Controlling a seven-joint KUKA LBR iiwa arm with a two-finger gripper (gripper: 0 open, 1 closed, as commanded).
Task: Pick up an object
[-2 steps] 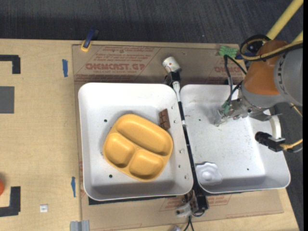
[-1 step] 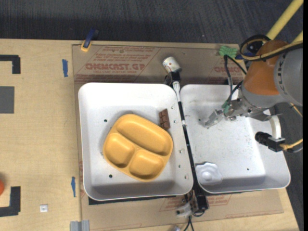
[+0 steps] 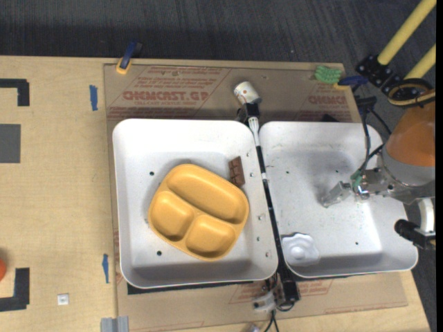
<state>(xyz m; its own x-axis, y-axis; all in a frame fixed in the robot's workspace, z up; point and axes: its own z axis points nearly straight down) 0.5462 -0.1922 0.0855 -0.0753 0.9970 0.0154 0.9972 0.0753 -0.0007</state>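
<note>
We're looking down on the bench (image 3: 55, 185), tan and broad, with a printed cardboard sheet (image 3: 173, 92) laid across its far part under the two bins. The left bin (image 3: 131, 206) carries the biggest item on show, a yellow divided tray (image 3: 199, 210) sitting upside down and slightly turned, filling most of the bin floor. Just beside the tray's far right corner, a small brown block (image 3: 236, 171) lies against the bin's right wall. Over to the right bin (image 3: 387, 251), where the arm (image 3: 414, 147) comes in from the right, its orange band above the grey wrist, hanging over the bin's right half. The gripper (image 3: 335, 194) points left and low over the middle of that bin's floor, tilted; we see grey fingers (image 3: 329, 196) close to each other, with nothing between them, though whether they are pressed fully together we cannot tell. Near the front left corner of the same bin rests a small white object (image 3: 299, 246), pale against the white floor and well apart from the gripper. Smallest of all, a blue-and-yellow clamp (image 3: 127, 57) and a green clamp (image 3: 327, 74) pin the cardboard's far corners.
</note>
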